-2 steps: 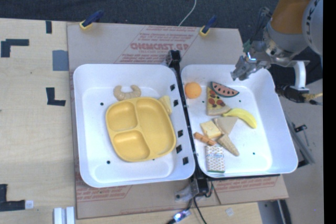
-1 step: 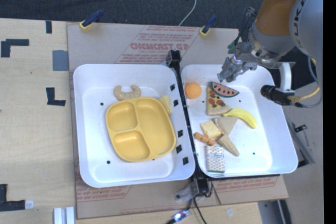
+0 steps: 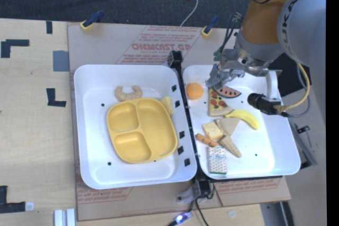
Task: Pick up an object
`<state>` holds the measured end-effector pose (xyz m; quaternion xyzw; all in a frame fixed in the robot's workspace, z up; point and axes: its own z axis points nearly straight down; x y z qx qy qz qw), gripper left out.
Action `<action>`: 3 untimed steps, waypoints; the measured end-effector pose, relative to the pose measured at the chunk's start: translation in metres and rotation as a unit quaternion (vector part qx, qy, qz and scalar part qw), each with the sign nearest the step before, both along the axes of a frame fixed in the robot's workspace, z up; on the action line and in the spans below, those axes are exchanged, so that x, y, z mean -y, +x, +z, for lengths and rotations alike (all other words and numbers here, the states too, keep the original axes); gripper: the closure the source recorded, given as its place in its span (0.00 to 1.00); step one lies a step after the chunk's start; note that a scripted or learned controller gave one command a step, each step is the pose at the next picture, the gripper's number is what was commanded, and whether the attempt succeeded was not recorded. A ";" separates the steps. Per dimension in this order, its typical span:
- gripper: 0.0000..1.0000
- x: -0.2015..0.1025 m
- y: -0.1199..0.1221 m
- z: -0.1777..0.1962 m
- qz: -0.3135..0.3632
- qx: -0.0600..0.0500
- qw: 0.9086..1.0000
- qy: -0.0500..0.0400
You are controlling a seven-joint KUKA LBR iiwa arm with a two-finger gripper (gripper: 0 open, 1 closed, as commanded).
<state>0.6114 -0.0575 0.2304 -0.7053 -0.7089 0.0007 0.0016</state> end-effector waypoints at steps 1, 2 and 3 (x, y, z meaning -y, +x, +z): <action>1.00 -0.052 -0.010 -0.014 0.000 0.000 1.000 0.000; 1.00 -0.086 -0.005 -0.014 0.000 0.001 1.000 0.000; 1.00 -0.086 -0.017 -0.015 -0.002 0.000 1.000 -0.001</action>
